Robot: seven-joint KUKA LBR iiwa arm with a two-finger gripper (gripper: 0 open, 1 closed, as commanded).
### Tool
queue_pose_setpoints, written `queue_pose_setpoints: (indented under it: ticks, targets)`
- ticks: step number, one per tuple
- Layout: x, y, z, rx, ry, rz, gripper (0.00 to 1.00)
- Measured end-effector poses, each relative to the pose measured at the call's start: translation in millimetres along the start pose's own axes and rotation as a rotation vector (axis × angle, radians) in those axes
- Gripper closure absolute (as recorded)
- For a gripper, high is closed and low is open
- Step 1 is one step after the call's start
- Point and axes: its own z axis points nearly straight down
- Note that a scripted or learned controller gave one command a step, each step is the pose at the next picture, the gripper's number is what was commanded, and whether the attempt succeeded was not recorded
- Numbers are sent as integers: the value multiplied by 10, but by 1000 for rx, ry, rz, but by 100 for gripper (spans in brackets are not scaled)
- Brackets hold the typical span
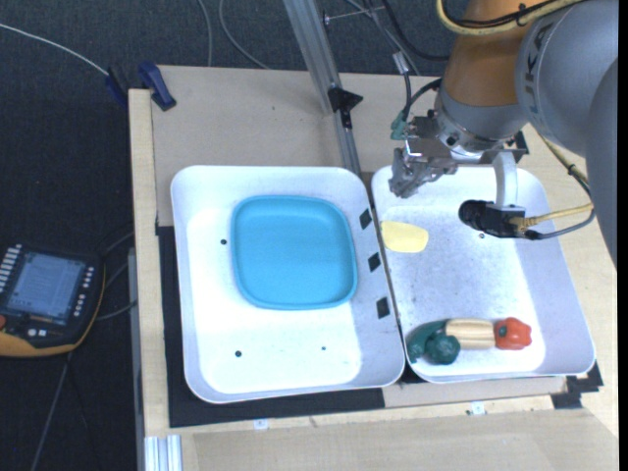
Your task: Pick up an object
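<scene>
On the left, the left bin (196,361) holds one blue plate (294,251), lying flat and filling much of the floor. If the program chose it, the plate looks like a poor target. It is broad and low, with little edge to take, so a grasp would probably slide off.

In the right bin (559,302) I count four loose pieces. One pale yellow piece (404,236) lies near the bin's left wall. One green piece (435,345), one tan piece (469,334) and one red piece (511,334) lie in a touching row along the near wall.

The gripper (406,183) hangs over the far left corner of the right bin, above and just beyond the yellow piece, which is the nearest candidate. I cannot tell from this angle whether the gripper is open or closed, and nothing shows as held.

- **Yellow piece:** it looks flat and sits close to the wall. A descent slightly off target could strike the rim or push the piece against the wall instead of closing around it.
- **Near row:** the three pieces are packed together against the wall. A grasp there could catch two at once or knock one aside.
- **Black part:** one black part (488,217) with a cable hangs from the wrist over the bin, and it could snag in a low reach.

In all there are two bins, one plate and four small pieces on the bench (245,96).
</scene>
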Motion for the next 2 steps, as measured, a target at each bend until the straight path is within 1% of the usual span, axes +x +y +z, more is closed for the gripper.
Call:
queue_pose_setpoints:
  ticks: [1,2]
  targets:
    - [527,138,126,1,0,0,100]
    - [967,268,182,1,0,1,100]
